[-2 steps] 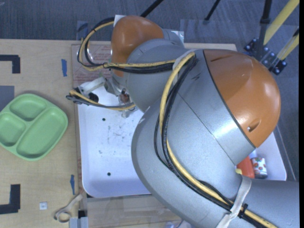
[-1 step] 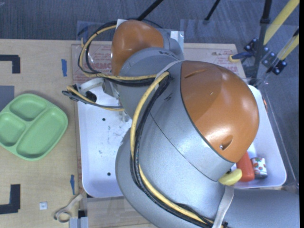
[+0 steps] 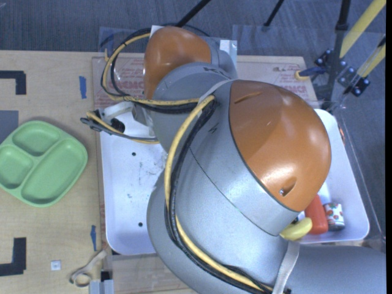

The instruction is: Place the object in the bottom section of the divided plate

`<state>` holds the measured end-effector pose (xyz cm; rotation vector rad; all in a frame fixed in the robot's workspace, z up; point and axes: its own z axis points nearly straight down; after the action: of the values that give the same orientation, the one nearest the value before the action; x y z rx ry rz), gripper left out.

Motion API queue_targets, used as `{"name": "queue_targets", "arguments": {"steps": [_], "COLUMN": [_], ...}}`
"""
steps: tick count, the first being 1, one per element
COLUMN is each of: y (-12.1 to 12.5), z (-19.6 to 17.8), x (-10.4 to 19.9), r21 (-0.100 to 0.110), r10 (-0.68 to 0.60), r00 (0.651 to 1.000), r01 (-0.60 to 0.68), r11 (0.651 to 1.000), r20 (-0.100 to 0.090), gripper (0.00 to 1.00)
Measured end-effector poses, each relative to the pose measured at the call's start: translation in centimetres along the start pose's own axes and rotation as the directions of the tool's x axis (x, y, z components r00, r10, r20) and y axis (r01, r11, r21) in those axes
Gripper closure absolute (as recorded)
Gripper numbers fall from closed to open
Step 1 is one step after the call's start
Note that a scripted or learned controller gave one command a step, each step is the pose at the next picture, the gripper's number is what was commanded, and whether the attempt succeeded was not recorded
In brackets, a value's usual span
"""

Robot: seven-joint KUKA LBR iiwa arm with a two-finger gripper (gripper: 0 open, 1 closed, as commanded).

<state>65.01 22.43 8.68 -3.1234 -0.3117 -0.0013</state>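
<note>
Plate on the left, arm over the bins.
The green divided plate [image 3: 41, 162] lay on the wooden bench [image 3: 37, 84], well apart from the arm [image 3: 245, 182]. The claw's state could not be told. An orange object [image 3: 316, 216] lay in the right bin [image 3: 358, 219].

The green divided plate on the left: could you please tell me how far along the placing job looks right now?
Nothing looks done yet: the green divided plate sits on the bench with all three sections bare. The arm stretches over the left bin, hiding its own end, so what it carries cannot be told. An orange object, a yellow one and a patterned one lie in the right bin. The placing itself remains.
</note>
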Motion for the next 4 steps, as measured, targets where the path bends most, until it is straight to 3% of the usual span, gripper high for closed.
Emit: {"name": "queue_targets", "arguments": {"steps": [1,2,3,4], "y": [1.0,1.2,-1.6,1.0], "z": [-0.1,-1.2,-8.5,-4.5], "x": [0.6,0.8,-6.2,-7.9], "r21": [0.014,0.010,0.000,-0.002], "r10": [-0.009,-0.006,-0.014,-0.003], "r00": [1.000,1.000,1.000,1.000], "r01": [0.009,0.007,0.014,0.003], "r11": [1.000,1.000,1.000,1.000], "r20": [0.010,-0.001,0.003,0.006], "gripper": [0.00,1.00,1.00,1.00]}}
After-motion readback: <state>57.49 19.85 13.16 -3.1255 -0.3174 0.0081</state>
